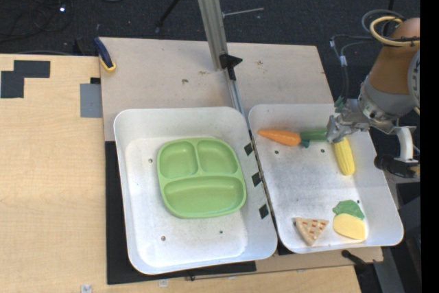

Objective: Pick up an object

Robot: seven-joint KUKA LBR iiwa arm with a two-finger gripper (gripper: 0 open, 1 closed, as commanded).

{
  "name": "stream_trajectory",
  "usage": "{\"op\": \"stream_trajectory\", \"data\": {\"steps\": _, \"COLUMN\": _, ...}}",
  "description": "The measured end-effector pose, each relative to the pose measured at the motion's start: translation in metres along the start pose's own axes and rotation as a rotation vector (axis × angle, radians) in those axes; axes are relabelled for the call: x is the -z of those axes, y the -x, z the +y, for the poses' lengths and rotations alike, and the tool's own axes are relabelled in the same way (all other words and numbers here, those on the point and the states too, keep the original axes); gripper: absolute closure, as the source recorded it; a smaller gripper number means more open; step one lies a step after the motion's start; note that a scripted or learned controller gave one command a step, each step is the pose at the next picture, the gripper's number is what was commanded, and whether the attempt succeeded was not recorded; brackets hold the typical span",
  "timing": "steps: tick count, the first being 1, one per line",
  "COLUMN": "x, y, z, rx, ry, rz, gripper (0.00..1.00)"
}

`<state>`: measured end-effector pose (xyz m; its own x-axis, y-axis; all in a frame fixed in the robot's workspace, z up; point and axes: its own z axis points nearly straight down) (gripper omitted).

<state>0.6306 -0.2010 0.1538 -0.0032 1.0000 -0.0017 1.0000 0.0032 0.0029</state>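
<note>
— Over the right bin (384, 233), what is the arm doing?
— Its jaws (339, 129) hang at the bin's far side, right at the upper end of the yellow corn cob (345, 156). Whether they are apart or together I cannot tell; the wrist hides them.
— Is the corn held?
— It lies on the bin floor, lengthwise toward the near rim. I see nothing between the jaws.
— What else lies there?
— An orange carrot (279, 137) with a green top, just left of the jaws. Near the front rim sit a pizza slice (311, 229) and a yellow fruit with a green leaf (350, 221), side by side.
— And the left bin (134, 127)?
— It holds a green divided plate (202, 176), well apart from the arm, on the desk (164, 72).
</note>
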Motion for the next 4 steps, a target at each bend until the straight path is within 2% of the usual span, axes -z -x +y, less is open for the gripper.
{"op": "stream_trajectory", "data": {"steps": 1, "x": 0.064, "y": -0.001, "z": 0.002, "rx": -0.001, "ry": 0.003, "rz": 0.000, "gripper": 1.00}}
{"op": "stream_trajectory", "data": {"steps": 2, "x": 0.099, "y": 0.000, "z": 0.003, "rx": -0.001, "ry": -0.001, "rz": 0.001, "gripper": 1.00}}
{"op": "stream_trajectory", "data": {"steps": 4, "x": 0.093, "y": -0.109, "z": -0.023, "rx": 0.002, "ry": -0.007, "rz": 0.004, "gripper": 1.00}}
